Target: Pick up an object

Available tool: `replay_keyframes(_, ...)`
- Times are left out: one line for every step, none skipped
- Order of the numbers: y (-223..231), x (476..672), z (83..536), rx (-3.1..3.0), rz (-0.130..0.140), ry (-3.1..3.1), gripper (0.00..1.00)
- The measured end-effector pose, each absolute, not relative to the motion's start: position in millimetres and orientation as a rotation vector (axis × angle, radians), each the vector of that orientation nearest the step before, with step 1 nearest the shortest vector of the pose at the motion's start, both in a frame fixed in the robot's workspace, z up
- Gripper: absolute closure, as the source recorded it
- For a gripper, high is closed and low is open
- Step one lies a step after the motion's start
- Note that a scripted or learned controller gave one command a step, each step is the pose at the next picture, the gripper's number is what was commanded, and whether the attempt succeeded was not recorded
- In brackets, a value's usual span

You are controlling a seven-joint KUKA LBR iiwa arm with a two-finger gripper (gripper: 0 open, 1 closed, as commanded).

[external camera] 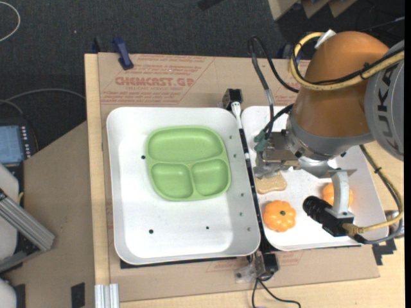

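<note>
Bench: left bin (128, 172) holds green divided tray (188, 162). Right bin (308, 236): gripper (266, 165) low at left wall over tan toast piece (271, 183); orange pumpkin (280, 215) just nearer. Finger state unclear.

Grey arm (385, 101) w/ big orange band (340, 50), yellow & black cables, metal wrist block.

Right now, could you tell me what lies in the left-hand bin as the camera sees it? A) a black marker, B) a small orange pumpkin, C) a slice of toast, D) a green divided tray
D: the green divided tray lies flat in the left bin, while the small orange pumpkin and the toast-like piece sit in the right bin.
</note>
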State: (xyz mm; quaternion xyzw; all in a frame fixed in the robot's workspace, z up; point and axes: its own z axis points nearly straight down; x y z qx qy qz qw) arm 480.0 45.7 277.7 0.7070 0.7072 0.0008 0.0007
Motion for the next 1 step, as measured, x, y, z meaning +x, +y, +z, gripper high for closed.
replay_keyframes(65.8,480.5,397.7,2.21,0.02,2.22,1.0)
